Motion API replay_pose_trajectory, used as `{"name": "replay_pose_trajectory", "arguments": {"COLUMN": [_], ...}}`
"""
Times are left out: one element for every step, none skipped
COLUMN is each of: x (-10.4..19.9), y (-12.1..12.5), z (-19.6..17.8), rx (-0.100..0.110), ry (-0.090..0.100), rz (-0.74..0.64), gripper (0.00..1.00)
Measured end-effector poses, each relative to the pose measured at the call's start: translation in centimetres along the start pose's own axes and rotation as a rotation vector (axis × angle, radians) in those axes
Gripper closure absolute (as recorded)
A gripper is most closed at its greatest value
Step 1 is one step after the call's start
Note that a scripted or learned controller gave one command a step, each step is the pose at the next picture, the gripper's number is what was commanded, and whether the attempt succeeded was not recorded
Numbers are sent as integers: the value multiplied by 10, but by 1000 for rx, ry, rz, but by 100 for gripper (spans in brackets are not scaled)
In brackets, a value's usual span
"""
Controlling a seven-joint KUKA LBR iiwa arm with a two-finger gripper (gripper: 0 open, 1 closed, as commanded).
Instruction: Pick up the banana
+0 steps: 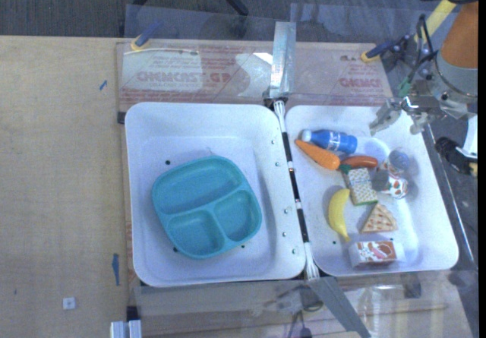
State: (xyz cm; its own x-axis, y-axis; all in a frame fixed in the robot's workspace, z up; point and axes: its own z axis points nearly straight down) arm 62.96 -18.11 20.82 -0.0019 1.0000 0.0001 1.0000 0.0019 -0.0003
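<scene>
The yellow banana lies in the right white bin, near its middle, curved and pointing toward the front. My gripper hangs over the bin's far right corner, well behind and to the right of the banana. Its two fingers are spread apart with nothing between them.
Around the banana lie a carrot, a blue bottle, a sandwich wedge, a green-and-white packet, a small can and a red-and-white box. The left bin holds a teal divided plate.
</scene>
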Motion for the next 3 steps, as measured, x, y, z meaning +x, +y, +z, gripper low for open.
{"name": "replay_pose_trajectory", "arguments": {"x": [61,71,108], "y": [38,-35,38], "z": [37,46,22], "rx": [-3,0,-4], "ry": [-2,0,-1], "rz": [-139,-156,-185], "gripper": [0,0,0]}}
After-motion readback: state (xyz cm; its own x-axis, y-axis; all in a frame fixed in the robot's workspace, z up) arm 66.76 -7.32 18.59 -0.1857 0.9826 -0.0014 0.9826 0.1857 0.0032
